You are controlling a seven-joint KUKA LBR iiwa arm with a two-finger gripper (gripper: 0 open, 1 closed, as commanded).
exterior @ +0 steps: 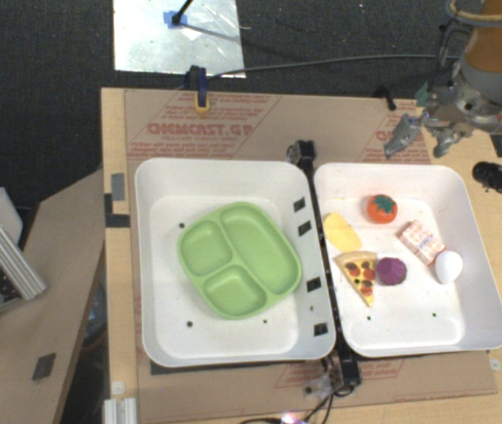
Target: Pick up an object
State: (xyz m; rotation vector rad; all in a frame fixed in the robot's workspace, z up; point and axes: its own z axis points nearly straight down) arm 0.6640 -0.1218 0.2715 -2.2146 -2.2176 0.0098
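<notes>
Claw (419, 138) hangs above the far rim of the right bin (476, 321), under the orange-banded arm (497, 34); its two fingers stand apart with nothing between them, so you read it as open and unloaded. Your candidates all lie in the right bin: tomato (381, 208) near the far side, yellow piece (341, 232) by the left wall, pizza slice (360, 273) just below it and touching or nearly touching the purple ball (392, 271), pink block (421, 241) and white egg (448, 266) close together toward the right. Left bin (158, 325) holds a green tray (238, 260). Tomato sits apart from the rest and nearest the claw, so you would likely try it first. Judged a light, stiff toy, round and probably slick; take it across its widest middle, from above. Egg would likely roll away.
</notes>
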